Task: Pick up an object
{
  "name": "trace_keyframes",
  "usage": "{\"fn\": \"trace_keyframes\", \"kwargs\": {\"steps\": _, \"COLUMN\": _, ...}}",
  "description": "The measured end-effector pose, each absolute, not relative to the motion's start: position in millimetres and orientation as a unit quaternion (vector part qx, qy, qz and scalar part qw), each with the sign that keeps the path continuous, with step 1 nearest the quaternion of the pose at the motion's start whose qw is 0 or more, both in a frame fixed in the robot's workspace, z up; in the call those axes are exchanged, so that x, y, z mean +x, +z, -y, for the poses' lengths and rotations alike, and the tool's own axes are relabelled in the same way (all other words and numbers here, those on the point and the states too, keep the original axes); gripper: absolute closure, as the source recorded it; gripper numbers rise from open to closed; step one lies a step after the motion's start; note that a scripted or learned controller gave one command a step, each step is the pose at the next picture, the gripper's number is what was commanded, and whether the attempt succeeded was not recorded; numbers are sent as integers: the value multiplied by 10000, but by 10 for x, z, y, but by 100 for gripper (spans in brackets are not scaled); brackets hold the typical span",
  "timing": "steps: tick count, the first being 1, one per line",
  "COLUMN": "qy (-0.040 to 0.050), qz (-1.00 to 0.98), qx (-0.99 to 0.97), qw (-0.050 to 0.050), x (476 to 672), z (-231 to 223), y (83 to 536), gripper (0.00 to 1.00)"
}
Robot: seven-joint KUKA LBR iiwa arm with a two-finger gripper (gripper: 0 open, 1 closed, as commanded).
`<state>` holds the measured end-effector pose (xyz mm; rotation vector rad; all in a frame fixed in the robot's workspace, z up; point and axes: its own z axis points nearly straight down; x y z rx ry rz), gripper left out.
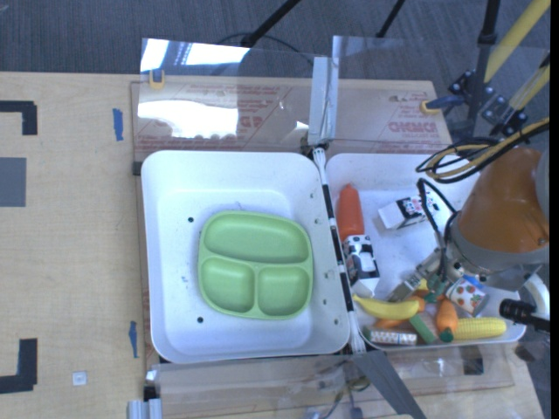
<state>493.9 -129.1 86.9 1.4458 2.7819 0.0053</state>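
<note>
The right bin (384,186) holds a pile of toy food. A yellow banana (389,306) lies at its front, with a small orange carrot (446,315), a green piece (424,326) and a yellow corn cob (477,327) beside it. A long orange carrot-shaped piece (349,209) lies along the bin's left wall, with a black-and-white pack (360,258) below it. A small white box (402,213) sits further back. My gripper (423,282) is low in the bin, just above and right of the banana, among the front pile. The arm's orange band (502,208) hides the bin's right side.
The left bin (166,234) holds a green divided plate (255,263). A clear plastic wall (323,94) stands behind both bins. Cables (454,160) loop near the arm. A wooden bench top (61,260) stretches to the left.
</note>
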Motion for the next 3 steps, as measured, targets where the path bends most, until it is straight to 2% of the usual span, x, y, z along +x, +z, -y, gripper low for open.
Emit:
{"fn": "trace_keyframes", "kwargs": {"steps": 1, "qy": 27, "qz": -8866, "qx": 4625, "qw": 51, "x": 4956, "z": 1298, "y": 962, "gripper": 100}}
{"fn": "trace_keyframes", "kwargs": {"steps": 2, "qy": 6, "qz": -9698, "qx": 2438, "qw": 27, "x": 5424, "z": 1861, "y": 1051, "gripper": 100}}
{"fn": "trace_keyframes", "kwargs": {"steps": 3, "qy": 4, "qz": -9618, "qx": 2737, "qw": 21, "x": 5517, "z": 2237, "y": 1943, "gripper": 100}}
